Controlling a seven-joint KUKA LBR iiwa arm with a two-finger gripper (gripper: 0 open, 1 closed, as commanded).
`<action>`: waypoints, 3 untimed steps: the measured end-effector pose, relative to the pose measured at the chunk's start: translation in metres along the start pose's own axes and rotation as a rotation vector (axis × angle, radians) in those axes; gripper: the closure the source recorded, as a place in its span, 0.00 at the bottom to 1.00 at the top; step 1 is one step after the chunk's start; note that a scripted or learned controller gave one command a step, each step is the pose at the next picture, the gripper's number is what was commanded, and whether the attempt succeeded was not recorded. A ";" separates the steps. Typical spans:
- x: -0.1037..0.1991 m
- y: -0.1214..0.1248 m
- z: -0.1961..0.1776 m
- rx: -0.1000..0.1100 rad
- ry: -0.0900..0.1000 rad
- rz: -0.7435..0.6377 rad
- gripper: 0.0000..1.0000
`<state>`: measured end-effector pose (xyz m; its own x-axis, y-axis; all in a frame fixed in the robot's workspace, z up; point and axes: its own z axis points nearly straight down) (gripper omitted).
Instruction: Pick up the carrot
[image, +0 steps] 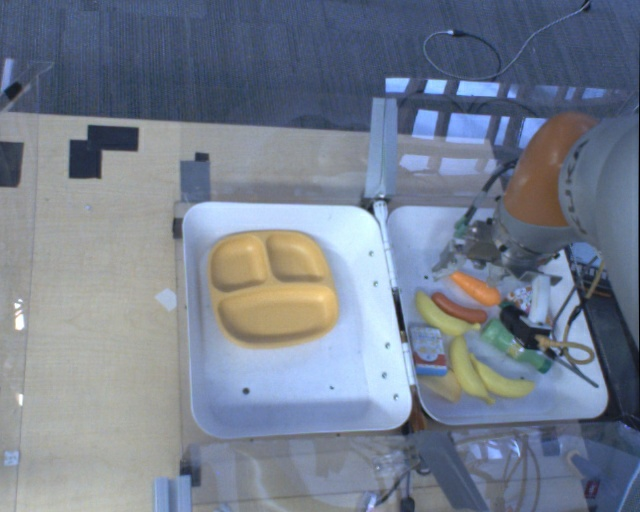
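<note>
Overhead slanted view of a light wooden bench (90, 330) bearing two shallow white bins side by side. The left bin (300, 395) holds a yellow divided tray (272, 286) with three compartments, lying toward the bin's far left part. The right bin (575, 400) holds a cluster of items. The carrot (475, 289), orange and lying at a slant, rests near the middle of this bin, just beyond a red sausage (458, 307) that lies roughly parallel to it. Nearer the front are two yellow bananas (470, 365), curved and overlapping, a small carton (429, 350) close to the bin's left wall, and a clear bottle with a green end (515, 347) lying on its side over the bananas. The grey arm with its orange band (545, 180) reaches in from the right; its gripper (478, 248) hangs over the far part of the right bin, just above and beyond the carrot. Whether the gripper is spread or closed cannot be told; the carrot lies on the bin floor among the other items
</note>
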<state>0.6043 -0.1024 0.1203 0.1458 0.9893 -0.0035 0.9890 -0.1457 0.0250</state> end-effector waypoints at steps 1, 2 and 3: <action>-0.049 0.012 0.033 0.015 0.003 -0.009 0.00; -0.046 0.014 0.024 0.014 0.006 -0.015 1.00; 0.034 0.017 -0.097 0.025 0.002 0.103 1.00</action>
